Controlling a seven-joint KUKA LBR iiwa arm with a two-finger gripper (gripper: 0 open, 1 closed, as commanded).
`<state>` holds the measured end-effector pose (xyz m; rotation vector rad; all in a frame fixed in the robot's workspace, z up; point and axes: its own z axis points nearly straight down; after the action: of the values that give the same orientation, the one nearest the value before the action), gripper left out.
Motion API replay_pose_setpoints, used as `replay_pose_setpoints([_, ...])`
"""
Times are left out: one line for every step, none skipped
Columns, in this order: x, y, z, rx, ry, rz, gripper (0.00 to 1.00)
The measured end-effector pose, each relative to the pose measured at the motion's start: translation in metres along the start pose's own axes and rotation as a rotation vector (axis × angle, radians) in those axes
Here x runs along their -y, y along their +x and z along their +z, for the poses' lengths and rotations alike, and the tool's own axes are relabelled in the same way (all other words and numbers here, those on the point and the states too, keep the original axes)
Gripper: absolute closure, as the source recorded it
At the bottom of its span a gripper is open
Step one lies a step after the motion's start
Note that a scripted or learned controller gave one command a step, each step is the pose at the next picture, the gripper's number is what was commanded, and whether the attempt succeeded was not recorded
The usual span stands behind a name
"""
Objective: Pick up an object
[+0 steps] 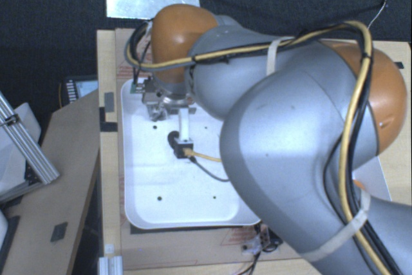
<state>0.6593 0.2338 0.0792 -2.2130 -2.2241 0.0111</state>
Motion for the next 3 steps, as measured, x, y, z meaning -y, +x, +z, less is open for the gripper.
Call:
replay_pose_setpoints([0.094,-0.024,-0.003,-0.001,0.0,0.005,1.0])
replay_pose_setpoints([0.176,0.004,-0.004,-0.003,-0.004,-0.001,1.0])
replay_pose_setpoints([0.126,-0.071,-0.225,-0.006,-0.028,0.009,1.0])
